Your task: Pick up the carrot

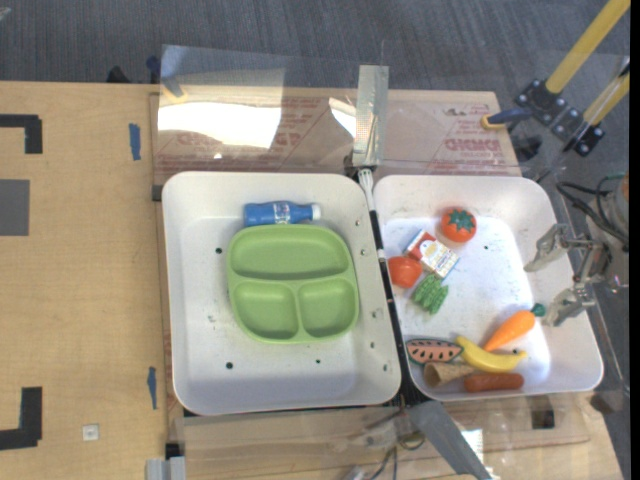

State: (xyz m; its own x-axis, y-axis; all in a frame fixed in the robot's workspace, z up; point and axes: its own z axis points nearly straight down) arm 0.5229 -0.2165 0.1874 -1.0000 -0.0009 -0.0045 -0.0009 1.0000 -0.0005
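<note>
The carrot is lying in the lower right of the right bin, tilted, its green tip toward the right wall, just above the banana; it is looking light, rigid and smooth, likely slippery plastic, so gripping across its thicker orange middle seems wisest; the gripper is hovering at the frame's right edge, its metal fingers spread wide, holding nothing; the arm behind is being cut off.

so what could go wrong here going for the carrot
The carrot lies tilted against the banana, so a closing tool might catch the banana too. It also sits near the right bin's outer wall, leaving little room; the tool could hit the rim.
</note>
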